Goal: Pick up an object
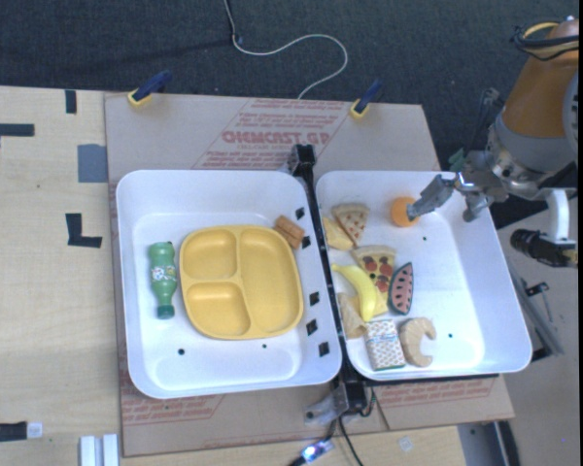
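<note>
My gripper (452, 203) hangs over the far right part of the right bin (486, 289), open, with nothing between its fingers. Its left finger (429, 200) is just right of a small orange ball (401, 212); whether they touch I cannot tell. Toy food lies along that bin's left side: a pizza slice (350, 223), a second slice with red dots (374, 260), a banana (360, 289), a watermelon wedge (400, 289), a small carton (384, 345) and a tan curved pastry (418, 341).
The left bin (141, 202) holds a yellow divided plate (241, 282), a green bottle (161, 278) to its left and a small brown piece (290, 231) by the divider. The right bin's floor on its right half is bare. A white cable (301, 42) lies beyond the bins.
</note>
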`<state>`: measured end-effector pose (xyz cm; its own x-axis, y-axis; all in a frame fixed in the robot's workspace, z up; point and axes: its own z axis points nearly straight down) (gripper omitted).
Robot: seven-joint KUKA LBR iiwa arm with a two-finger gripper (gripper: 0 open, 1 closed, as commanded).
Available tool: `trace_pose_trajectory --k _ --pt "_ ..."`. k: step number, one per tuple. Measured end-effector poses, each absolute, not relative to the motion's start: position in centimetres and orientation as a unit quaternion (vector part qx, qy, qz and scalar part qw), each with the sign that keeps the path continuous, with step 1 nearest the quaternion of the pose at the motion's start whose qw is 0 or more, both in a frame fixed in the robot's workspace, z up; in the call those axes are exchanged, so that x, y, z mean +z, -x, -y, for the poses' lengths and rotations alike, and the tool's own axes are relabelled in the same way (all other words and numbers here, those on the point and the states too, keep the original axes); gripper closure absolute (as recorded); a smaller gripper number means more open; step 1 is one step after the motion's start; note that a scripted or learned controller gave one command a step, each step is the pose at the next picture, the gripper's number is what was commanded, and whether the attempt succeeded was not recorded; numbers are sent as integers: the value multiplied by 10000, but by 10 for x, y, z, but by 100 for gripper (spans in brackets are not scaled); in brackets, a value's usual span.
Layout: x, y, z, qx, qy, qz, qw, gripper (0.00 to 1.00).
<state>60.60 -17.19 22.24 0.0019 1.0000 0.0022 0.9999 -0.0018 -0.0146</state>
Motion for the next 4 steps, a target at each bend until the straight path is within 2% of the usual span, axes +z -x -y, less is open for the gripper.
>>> trace_pose_trajectory --k 1,3,4 --pt "230 -609 172 6 7067 7075 5 0" --pt "139 -607 174 20 7061 7081 21 0" --pt "88 -608 173 1 7069 7073 -7 0"
